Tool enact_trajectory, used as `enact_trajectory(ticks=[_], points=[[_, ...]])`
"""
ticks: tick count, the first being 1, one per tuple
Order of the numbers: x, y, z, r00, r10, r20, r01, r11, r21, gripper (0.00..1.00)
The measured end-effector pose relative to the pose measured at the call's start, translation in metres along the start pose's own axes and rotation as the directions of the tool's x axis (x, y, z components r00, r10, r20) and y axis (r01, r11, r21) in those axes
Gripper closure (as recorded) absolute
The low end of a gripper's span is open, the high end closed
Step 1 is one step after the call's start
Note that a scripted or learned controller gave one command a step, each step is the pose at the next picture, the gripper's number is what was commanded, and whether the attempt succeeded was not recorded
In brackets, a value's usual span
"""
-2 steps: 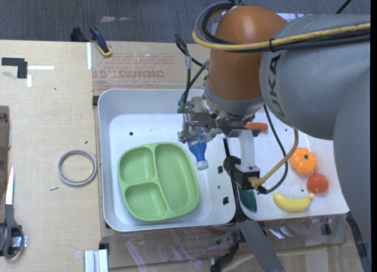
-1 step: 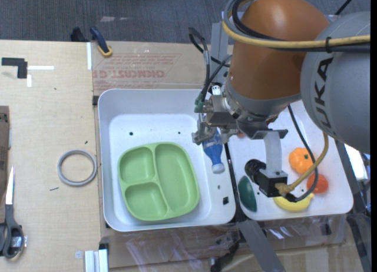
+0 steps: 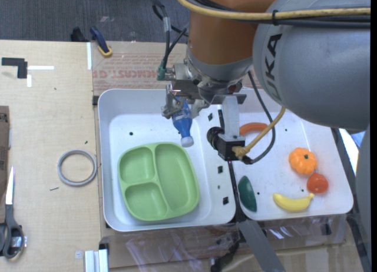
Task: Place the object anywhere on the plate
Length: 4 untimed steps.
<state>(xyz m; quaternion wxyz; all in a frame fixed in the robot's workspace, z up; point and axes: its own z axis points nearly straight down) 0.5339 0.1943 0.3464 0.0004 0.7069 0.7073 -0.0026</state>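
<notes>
The grey arm with its orange band reaches in over the two white bins, and its end effector (image 3: 181, 109) hangs above the left bin (image 3: 112, 147), near that bin's far side. A small blue object (image 3: 184, 127) with a pale grey tip sits directly below the end effector and appears to be pinched between the fingers, its upper part tucked among them and its lower end pointing down and slightly right. Whether that tip touches the bin floor cannot be told.

The green plate (image 3: 158, 179), divided into three compartments, lies below and a little to the left of the end effector in the same bin. The blue object's pale tip hangs just beyond the plate's far rim, near its right-hand compartment, and no part of the object rests on the plate.

To the right of the end effector, in the right bin (image 3: 330, 206), lie an orange-red curved piece (image 3: 254, 128), a small orange pumpkin (image 3: 302, 161), a red tomato (image 3: 317, 183), a yellow banana (image 3: 293, 202) and a dark green piece (image 3: 247, 193) near the divider between the bins.

Far to the left of the end effector, on the wooden surface (image 3: 47, 123), rest a grey ring (image 3: 76, 167) and, at the edge, a pair of scissors (image 3: 10, 229).
</notes>
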Motion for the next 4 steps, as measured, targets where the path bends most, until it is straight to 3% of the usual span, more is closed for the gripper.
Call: enact_trajectory(ticks=[1, 2, 3, 4], points=[[-0.024, -0.056, -0.028, 1.000, -0.001, -0.001, 0.001, 1.000, 0.000, 1.00], [-0.021, 0.011, -0.014, 1.000, 0.003, 0.000, -0.003, 1.000, 0.000, 1.00], [-0.051, -0.026, 0.099, 1.000, 0.005, -0.001, -0.005, 1.000, 0.002, 1.00], [-0.051, -0.026, 0.099, 1.000, 0.005, -0.001, -0.005, 1.000, 0.002, 0.00]])
